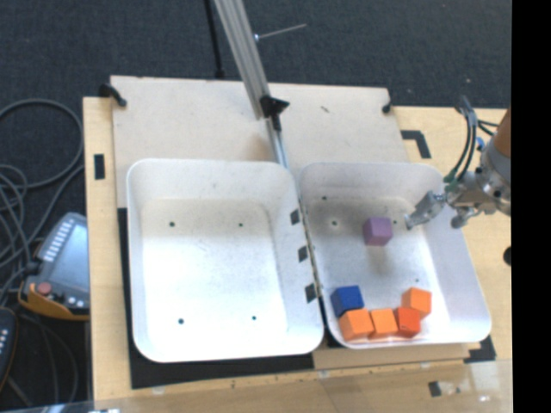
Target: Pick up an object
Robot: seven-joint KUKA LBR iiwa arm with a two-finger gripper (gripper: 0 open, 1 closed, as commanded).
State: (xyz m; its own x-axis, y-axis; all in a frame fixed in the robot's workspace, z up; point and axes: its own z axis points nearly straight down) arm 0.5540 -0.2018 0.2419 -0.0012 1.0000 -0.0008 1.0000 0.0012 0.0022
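We see the claw point(441, 205) at the right bin's point(456, 265) far right rim, above the wall; we cannot tell its state, and nothing shows in its grasp. The purple cube point(377, 231) lies nearest, just left of and slightly below the claw, apart from it. Well below the claw, along the near wall, sit a blue cube point(347, 298) and four orange cubes point(385, 319), clustered. We judge the step to be the approach: next, the claw must centre over one cube, likely the purple, and descend.
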